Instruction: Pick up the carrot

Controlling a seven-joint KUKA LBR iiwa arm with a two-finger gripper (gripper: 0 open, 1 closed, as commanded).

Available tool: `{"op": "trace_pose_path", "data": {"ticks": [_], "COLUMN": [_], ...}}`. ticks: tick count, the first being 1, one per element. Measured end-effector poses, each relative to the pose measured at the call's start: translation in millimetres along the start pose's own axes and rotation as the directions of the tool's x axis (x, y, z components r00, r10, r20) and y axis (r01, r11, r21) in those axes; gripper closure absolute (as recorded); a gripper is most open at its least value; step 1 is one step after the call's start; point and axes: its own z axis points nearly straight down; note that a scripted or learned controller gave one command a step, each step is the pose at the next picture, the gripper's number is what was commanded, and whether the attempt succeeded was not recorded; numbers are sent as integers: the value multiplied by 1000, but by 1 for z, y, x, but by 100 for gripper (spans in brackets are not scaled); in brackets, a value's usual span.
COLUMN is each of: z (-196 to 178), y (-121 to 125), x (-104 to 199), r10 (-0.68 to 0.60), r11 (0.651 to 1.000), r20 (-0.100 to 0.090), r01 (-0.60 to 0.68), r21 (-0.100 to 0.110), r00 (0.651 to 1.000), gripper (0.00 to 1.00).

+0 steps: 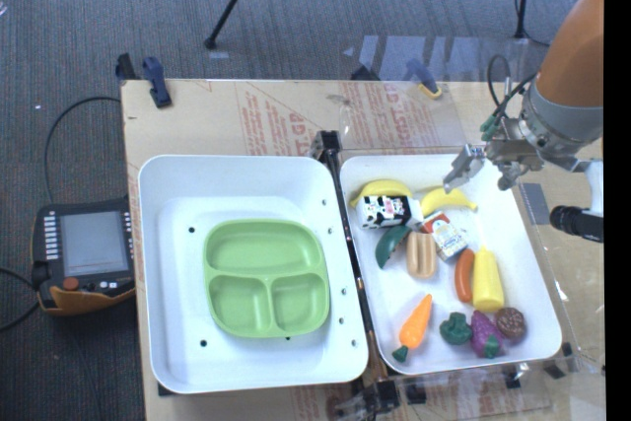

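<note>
The carrot (416, 321) is recorded in the near part of the right bin (537, 256), close to its near rim. Its long axis runs on a diagonal: the green leafy end (401, 352) points toward the near-left corner of the bin, and the orange end points up and to the right, toward the gripper. It lies flat, untouched, and well apart from the fingers, on their near-left side.

Just to the right of the carrot, along the near rim, a broccoli floret (455, 328), a bunch of purple grapes (485, 333) and a brown round item (510, 322) are noted in a row. Further in, a yellow bottle-shaped item (487, 278) is seen beside an orange-red piece (463, 275), with a hot dog (421, 255) and a dark green vegetable (388, 246) to their left. A small carton (449, 237) lies between the hot dog and the fingers. Nearer the far rim, a cow-patterned carton (384, 209) sits against a banana (381, 189), and a second banana (446, 201) lies just below the left finger.

The gripper (487, 170) is seen over the far right part of the right bin, with the two fingers (459, 170) spread apart and nothing between them.

In the left bin (168, 212), a green divided tray (266, 276) is recorded.
</note>
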Motion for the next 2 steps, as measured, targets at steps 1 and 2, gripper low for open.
{"op": "trace_pose_path", "data": {"ticks": [1,2], "z": [174,164], "y": [-76,-76], "x": [36,35], "r10": [118,129], "r11": [993,992], "r20": [-2,-4], "r01": [-118,-129], "r21": [7,8], "r00": [993,992], "gripper": [0,100]}}
